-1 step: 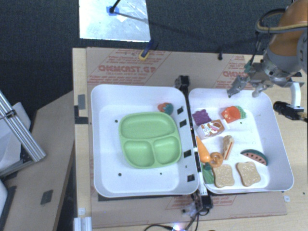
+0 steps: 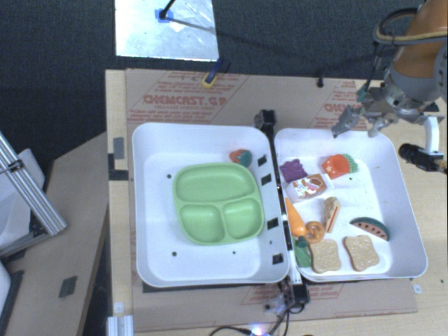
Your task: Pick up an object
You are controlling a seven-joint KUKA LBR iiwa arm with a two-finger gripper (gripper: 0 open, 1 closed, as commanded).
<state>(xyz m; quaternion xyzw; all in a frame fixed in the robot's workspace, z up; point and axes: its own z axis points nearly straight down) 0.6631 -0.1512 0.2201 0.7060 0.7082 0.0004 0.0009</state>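
Dark blue-grey carpet (image 2: 56, 40) is surrounding a pale wooden bench (image 2: 77, 208), on which a flat printed cardboard sheet (image 2: 189, 96) is lying under two shallow white plastic bins.

Left bin (image 2: 150, 152): it is holding a light green moulded plastic plate with three compartments (image 2: 217, 203), lying flat near the centre. A small red and green toy fruit (image 2: 241, 157) is sitting near the bin's upper right corner, apart from the plate.

Right bin (image 2: 395, 187): it is holding a scatter of toy foods, each a candidate for the pick. A purple ridged piece (image 2: 292, 169) is lying beside a red tomato-like piece with a green top (image 2: 337, 165). Below them, a flat printed card-like piece (image 2: 308, 185) and a toy hot dog (image 2: 330, 212) are resting near the middle. An orange carrot shape (image 2: 295, 218), a round pretzel-like ring (image 2: 314, 231) and a green leafy piece (image 2: 302, 253) are lying along the left wall. Two tan bread slices (image 2: 326, 256) (image 2: 361, 252) are sitting side by side at the lower edge, and a watermelon wedge (image 2: 369, 227) is lying above them.

Arm: the grey two-finger gripper (image 2: 365, 123) is hovering over the right bin's upper rim, its fingers spread apart with nothing between them.
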